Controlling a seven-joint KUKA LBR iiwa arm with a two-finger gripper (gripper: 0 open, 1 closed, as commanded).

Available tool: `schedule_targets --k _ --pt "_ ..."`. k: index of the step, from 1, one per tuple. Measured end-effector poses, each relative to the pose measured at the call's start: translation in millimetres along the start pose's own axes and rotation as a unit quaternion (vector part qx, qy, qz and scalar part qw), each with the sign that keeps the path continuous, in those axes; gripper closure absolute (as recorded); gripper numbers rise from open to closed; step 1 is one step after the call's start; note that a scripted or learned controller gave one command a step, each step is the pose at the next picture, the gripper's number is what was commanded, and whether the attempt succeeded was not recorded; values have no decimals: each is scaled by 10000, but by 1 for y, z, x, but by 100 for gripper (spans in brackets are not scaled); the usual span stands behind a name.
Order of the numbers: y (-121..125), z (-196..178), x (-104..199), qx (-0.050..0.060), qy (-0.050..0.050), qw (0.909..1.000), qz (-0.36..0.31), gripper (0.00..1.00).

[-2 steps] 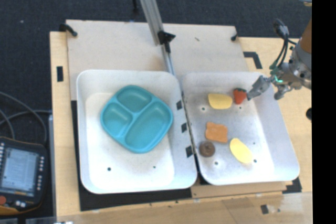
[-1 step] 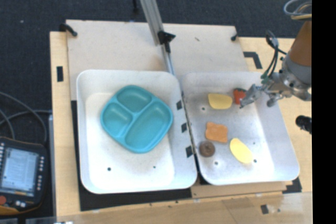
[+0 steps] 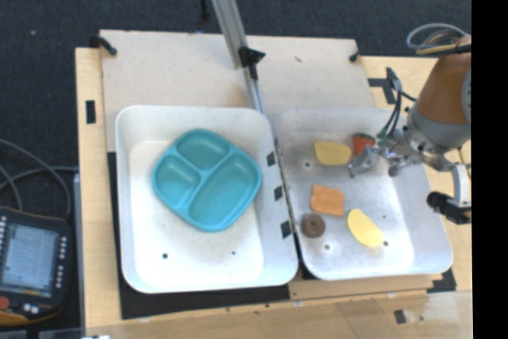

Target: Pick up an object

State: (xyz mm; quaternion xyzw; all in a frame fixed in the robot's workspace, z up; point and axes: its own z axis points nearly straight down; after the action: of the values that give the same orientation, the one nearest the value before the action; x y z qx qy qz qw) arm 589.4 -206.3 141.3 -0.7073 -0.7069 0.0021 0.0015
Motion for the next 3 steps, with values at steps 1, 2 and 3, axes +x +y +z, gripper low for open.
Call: schedule_targets --k 1,2,3 --pt "0 43 -1 -13 -5 10000 0 0" --pt "1 29 -2 -48 -10 10000 12 100" --pt "-2 -18 1 -55 -4 10000 -7 100"
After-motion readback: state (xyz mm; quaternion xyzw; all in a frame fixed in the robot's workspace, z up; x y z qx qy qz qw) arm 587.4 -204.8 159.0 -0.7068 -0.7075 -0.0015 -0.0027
